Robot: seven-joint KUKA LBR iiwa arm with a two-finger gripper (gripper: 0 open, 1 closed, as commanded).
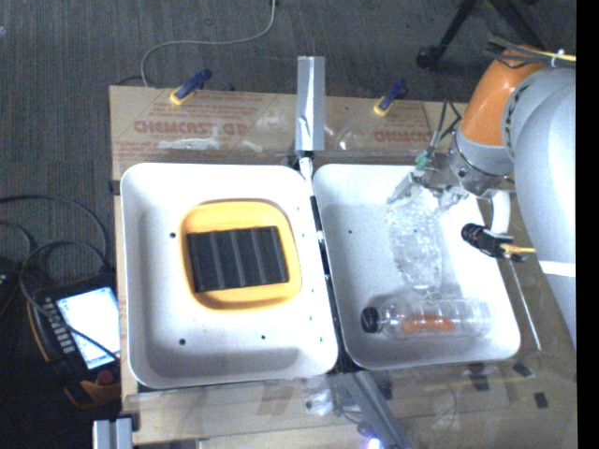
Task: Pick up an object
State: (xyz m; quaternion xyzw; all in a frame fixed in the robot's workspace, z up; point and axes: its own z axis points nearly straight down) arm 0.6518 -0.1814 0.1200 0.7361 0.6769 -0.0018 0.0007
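In the left bin (140,251), at centre left of the frame, lies a yellow tray with a dark ribbed insert (241,257), well clear of the walls. In the right bin (351,241) a crumpled clear bottle (416,241) runs down from the tool (432,178); whether the tool grips it I cannot tell. A second clear bottle (426,318) lies close along the lower wall, so a lift should rise straight, away from that edge.

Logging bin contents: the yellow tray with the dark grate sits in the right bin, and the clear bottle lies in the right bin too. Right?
Not quite. The camera view shows the yellow tray in the left bin; the clear bottle does lie in the right bin.
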